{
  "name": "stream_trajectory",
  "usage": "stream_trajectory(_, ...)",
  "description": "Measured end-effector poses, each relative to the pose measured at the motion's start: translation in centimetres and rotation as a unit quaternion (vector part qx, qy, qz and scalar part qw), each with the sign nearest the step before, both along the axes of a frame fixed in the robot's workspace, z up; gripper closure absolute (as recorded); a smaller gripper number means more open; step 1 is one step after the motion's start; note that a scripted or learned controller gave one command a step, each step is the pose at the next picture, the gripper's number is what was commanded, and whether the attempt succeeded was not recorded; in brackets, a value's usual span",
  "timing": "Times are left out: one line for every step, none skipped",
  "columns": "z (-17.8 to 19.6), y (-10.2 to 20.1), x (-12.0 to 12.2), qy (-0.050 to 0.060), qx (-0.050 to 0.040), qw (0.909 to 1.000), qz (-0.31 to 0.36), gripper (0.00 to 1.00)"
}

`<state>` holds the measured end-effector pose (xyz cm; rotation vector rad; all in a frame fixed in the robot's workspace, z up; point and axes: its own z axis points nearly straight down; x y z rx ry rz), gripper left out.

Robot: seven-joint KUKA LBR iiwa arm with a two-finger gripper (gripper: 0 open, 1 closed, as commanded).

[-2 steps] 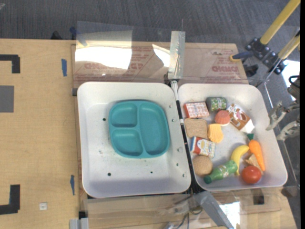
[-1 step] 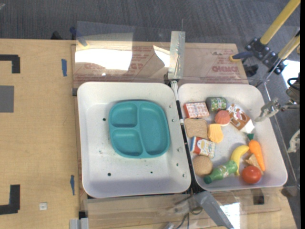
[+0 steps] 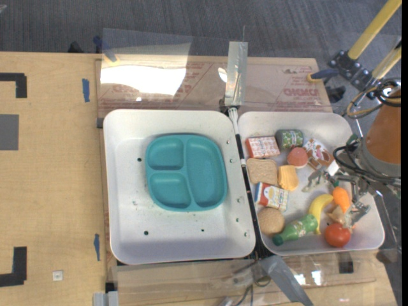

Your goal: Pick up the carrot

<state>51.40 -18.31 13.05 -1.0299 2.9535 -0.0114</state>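
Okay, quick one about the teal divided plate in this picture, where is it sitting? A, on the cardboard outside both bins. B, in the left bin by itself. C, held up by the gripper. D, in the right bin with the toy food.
B: the teal divided plate lies flat in the left bin, while the toy food, including the carrot, is in the right bin.

Teal divided plate (image 3: 187,172), banana (image 3: 319,204), tomato (image 3: 337,235)
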Motion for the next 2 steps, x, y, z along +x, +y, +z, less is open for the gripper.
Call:
stream_trajectory(-1.7,0.8,0.0,-0.015,-0.0014,0.9995,-0.026,0.0)
stream_trajectory(-3.2,-2.7,-0.5,-0.02,0.0063,0.9958,-0.089,0.0)
